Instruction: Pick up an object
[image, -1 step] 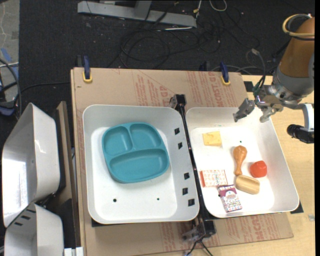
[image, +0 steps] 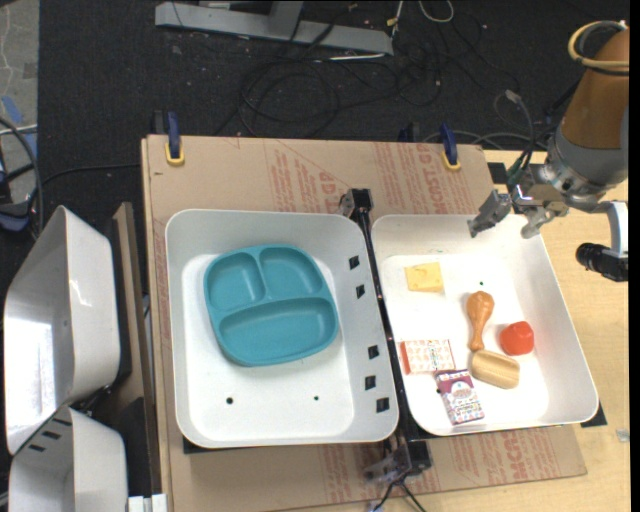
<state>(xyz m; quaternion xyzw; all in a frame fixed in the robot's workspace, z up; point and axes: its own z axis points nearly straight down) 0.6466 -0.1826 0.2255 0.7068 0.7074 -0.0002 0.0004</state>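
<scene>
My fingers (image: 510, 212) hang spread wide, holding nothing, above the right bin's (image: 570, 300) far rim. Inside it, the drumstick (image: 481, 318) looks light, rigid; I'd pinch its narrow shaft.

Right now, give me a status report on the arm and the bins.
Gripper open, hovering over right bin far edge. Nothing held. Drumstick nearest, unobstructed.

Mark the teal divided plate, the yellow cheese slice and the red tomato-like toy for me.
teal divided plate (image: 270, 305), camera view, on the ridge between its compartments
yellow cheese slice (image: 424, 277), camera view, middle of its flat face
red tomato-like toy (image: 517, 338), camera view, centre of its top
</scene>
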